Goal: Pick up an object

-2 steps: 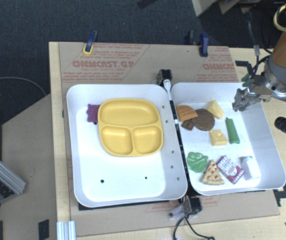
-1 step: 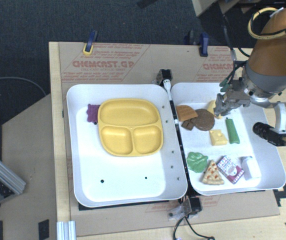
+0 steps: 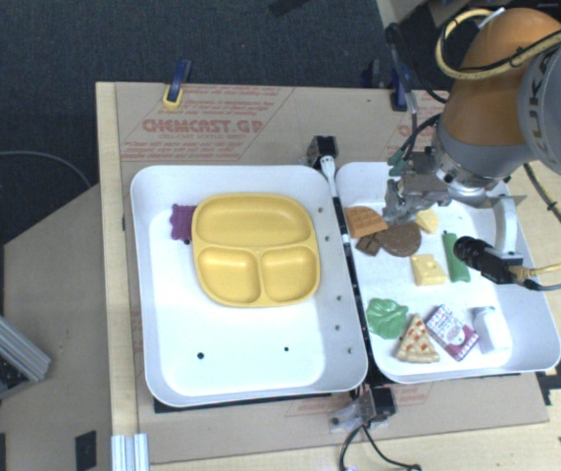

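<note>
Cardboard-topped counter [image 3: 212,116] carries two shallow white plastic bins side by side. Left bin [image 3: 163,361] holds a yellow three-compartment tray [image 3: 256,246] toward its far edge, with a small purple piece [image 3: 180,222] tucked against the tray's left side. Right bin [image 3: 531,346] has the toy food clutter, so that's probably why the grey arm's claw [image 3: 405,202] hangs over its far-left corner, just above a round dark brown cookie-like disc [image 3: 396,240]. Can't tell if the claw is spread or pinching. A pizza slice [image 3: 417,341] sits near the front edge.
</note>
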Action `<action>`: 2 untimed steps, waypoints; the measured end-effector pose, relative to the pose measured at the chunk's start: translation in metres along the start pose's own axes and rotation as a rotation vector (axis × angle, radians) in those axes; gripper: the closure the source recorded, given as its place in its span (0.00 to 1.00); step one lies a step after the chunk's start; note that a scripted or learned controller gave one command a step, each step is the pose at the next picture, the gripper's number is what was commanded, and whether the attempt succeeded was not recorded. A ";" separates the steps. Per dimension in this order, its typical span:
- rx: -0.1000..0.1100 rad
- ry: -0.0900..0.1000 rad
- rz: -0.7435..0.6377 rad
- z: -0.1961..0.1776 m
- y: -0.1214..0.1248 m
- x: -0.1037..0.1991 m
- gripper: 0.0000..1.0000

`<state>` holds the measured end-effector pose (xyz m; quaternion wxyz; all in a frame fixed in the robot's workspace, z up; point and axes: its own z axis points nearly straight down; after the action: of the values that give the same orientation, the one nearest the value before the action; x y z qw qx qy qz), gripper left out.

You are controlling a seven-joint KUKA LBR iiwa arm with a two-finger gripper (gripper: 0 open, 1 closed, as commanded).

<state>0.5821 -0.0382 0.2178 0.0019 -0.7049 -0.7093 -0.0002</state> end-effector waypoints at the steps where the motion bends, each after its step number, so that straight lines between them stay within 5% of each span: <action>1: 0.002 -0.002 0.008 -0.001 -0.017 -0.002 1.00; 2: -0.006 -0.003 0.005 -0.016 -0.013 0.000 1.00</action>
<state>0.5688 -0.0385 0.2334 -0.0013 -0.7068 -0.7074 -0.0011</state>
